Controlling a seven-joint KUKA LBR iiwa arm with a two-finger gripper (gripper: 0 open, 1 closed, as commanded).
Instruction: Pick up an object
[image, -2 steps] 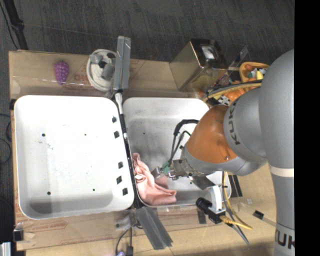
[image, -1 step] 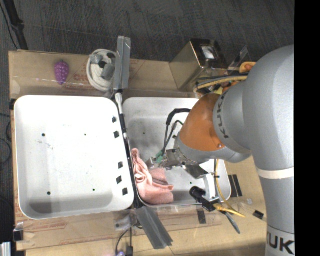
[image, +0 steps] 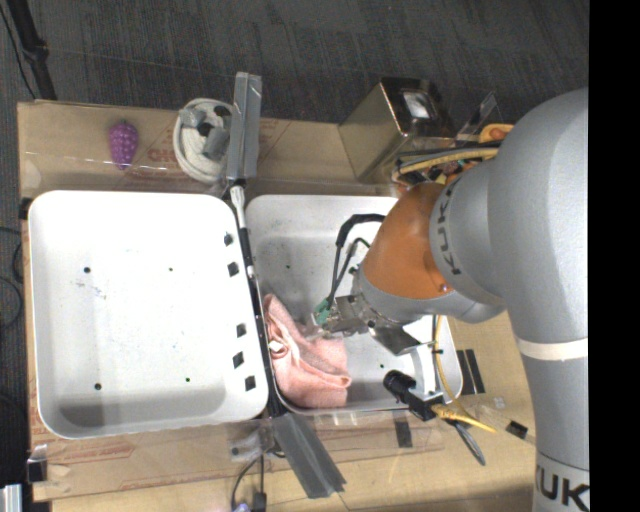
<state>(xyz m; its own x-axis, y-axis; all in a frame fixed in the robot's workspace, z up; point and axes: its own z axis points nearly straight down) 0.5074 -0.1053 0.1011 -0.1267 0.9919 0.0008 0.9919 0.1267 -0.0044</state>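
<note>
A crumpled pink cloth (image: 305, 355) lies in the right bin (image: 290, 235) against its left wall and front corner. A small green object (image: 324, 312) peeks out just above the cloth, next to the gripper. My gripper (image: 335, 318) hangs low inside the right bin, right over the cloth's upper edge, below the orange wrist band (image: 405, 255). The arm's body hides much of the bin's right half.
The left bin (image: 130, 300) sits beside it, separated by a grey divider bar (image: 250, 300). Behind the bins on the bench lie a purple grape-like toy (image: 123, 143), a white coil (image: 203, 138) and a tan box (image: 395, 120). Yellow cabling (image: 455, 410) runs at the front right.
</note>
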